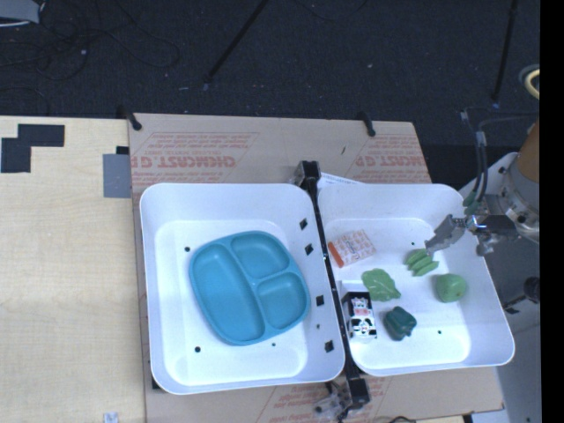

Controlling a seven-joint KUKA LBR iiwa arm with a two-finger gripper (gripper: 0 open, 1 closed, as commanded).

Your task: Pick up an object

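The right bin (493,346) holds several small things. A ribbed green piece (421,263) lies near its right side, with a light green block (449,287) just below it. A flat green leaf shape (381,283) and a dark green lump (400,322) sit nearer the middle. An orange-and-white packet (351,247) and a black-and-white box (359,315) lie by the divider. My gripper (454,239) hangs over the bin's right part, just above and right of the ribbed green piece. Nothing shows in its grasp.
The left bin (167,236) holds a blue divided plate (249,285). A black clamp bar (322,263) runs between the two bins. Both bins rest on a cardboard sheet (220,148). The arm comes in over the right bin's right rim.
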